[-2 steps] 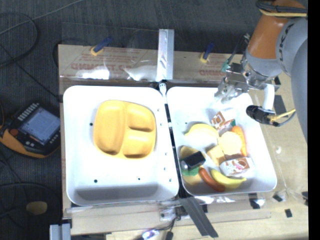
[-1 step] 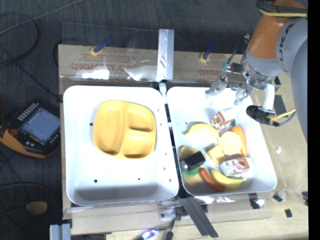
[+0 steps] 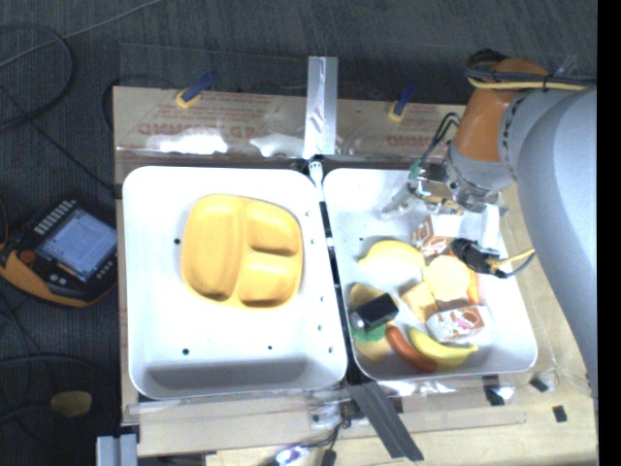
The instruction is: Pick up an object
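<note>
Tool (image 3: 419, 190) hovers low over the right white bin (image 3: 340, 223), grip unreadable, near the heaped plastic toy food (image 3: 427, 304).

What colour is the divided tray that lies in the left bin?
The tray is yellow, seen clearly in the camera view, against the white left bin.

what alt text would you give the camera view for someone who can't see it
A grey robot arm with an orange band reaches from the right over the right bin, which holds a pile of toy food. The left bin holds a yellow divided tray.
</note>
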Motion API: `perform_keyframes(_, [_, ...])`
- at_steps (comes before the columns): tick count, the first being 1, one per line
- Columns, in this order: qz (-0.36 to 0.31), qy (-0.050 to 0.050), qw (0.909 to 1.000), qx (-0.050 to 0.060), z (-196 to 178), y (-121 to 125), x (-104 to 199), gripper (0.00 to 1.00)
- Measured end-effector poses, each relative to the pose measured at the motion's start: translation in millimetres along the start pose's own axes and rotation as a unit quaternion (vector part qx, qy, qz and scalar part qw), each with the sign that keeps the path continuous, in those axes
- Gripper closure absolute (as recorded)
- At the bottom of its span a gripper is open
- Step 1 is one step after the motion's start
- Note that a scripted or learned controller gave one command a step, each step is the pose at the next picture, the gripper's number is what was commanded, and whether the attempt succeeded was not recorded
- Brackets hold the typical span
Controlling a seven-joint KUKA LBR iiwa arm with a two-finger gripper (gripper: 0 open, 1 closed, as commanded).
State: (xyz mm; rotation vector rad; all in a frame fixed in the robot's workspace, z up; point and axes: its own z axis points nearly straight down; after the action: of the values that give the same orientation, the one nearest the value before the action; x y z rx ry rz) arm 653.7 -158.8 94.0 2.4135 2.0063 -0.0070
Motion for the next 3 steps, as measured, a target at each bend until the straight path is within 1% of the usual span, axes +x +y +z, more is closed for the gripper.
perform_keyframes(1, [-0.087, 0.000, 0.9962, -0.006, 5, -24, -3, 0.00])
perform_keyframes(2, [-0.158, 0.001, 0.9875, -0.007, 4, -60, -3, 0.00])
perform_keyframes(3, [-0.158, 0.003, 0.9874, -0.009, -7, -58, 0, 1.00])
